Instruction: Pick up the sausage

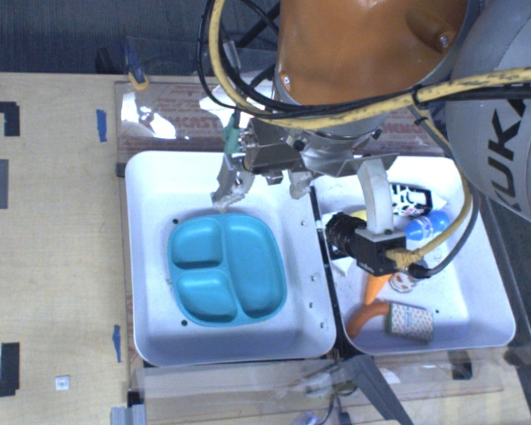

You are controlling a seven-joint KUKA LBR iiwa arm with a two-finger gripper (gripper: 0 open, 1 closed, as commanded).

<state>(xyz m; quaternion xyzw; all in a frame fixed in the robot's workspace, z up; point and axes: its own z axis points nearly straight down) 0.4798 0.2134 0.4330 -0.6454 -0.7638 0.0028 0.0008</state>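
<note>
Hand (233, 184) hangs low over the bin on the view's left (150, 264), near the bin's back wall. It's small, silver and shiny, w/ a bit of green next to it. It sits just past the back edge of the blue plate (226, 268), near the plate's top corner. Can't tell if the hand is open or closed, it's too small and shiny to read. Can't tell if it touches the bin floor or the plate either.

Blue plate lies flat in the middle of that bin & has 3 parts.

Sausage (365, 315) is in the other bin (487, 312), on the view's right. It's orange-brown and bent like a hook. It lies at the front of that bin, close to the wall btw. the two bins. So the sausage is well apart from the hand, w/ that wall between them.

Just beside the sausage, on its right, lies a spotty little can (411, 322) on its side. Further back in that bin are a blue bottle (422, 228) and a white thing w/ black marks (410, 197).

Big arm (372, 34) w/ its orange band hangs over the back of both bins. A black box (365, 244) sticks out from it over the right bin, and a yellow hose (478, 80) runs along it. Both bins sit on a pale wood tabletop (53, 237).
</note>
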